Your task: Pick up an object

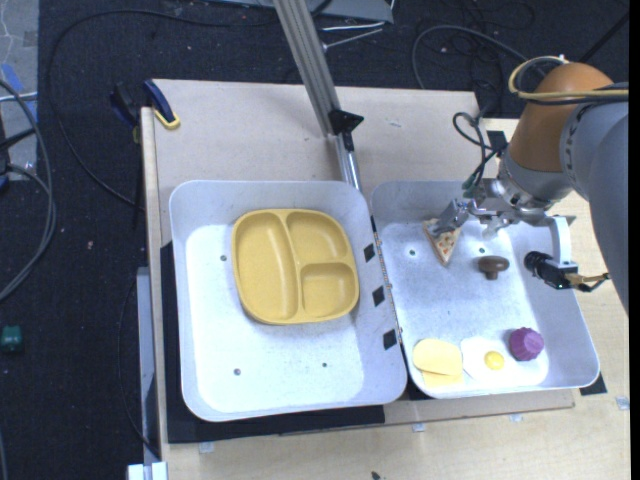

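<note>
White plastic made up the two shallow bins, the left bin (200,368) and the right bin (560,358) lying side by side on the pale bench (250,128). The grey arm (590,148), with its orange band, reached in from the right and hung over the far part of the right bin. A yellow divided tray (296,265) lay alone in the left bin. In the right bin, along the near edge, lay a flat yellow slice (438,358), a white piece with a yellow centre (487,357) that looked like a toy fried egg, and a purple lump (525,343); a small brown knob (492,265) sat further back. A tan wedge (443,241) lay at the far left of that bin, its point towards the near side, so its long axis ran roughly far to near. The gripper (462,211) sat right at the wedge's wide far end, seemingly touching it, with the wedge just to the near-left of the fingertips. The fingers seemed slightly parted, and nothing was seen pinched between them. The wedge was probably the nearest target, and a grasp looked to call for closing across its short width.
</note>
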You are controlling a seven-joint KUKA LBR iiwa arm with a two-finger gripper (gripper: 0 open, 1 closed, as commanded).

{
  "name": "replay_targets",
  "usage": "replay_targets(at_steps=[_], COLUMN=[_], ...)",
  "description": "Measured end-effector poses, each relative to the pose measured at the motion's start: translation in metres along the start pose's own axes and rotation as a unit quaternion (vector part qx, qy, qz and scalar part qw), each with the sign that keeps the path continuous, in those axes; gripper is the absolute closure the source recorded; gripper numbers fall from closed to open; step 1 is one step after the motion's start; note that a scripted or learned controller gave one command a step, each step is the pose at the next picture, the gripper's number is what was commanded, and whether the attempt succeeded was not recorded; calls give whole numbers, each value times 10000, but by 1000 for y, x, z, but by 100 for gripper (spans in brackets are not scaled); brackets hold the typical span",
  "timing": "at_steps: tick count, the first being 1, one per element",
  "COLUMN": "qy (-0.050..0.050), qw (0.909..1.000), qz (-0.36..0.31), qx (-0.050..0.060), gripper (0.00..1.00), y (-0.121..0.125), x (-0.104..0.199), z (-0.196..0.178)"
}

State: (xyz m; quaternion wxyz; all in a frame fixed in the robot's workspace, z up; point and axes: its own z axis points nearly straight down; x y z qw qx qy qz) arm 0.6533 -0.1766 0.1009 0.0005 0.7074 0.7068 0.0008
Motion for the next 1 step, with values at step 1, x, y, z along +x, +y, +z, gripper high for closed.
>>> replay_targets(at_steps=[1], qy=[-5], qw=[10000], qz=[-20], qx=[-33], gripper=[0], y=[4], x=[0], z=[2])
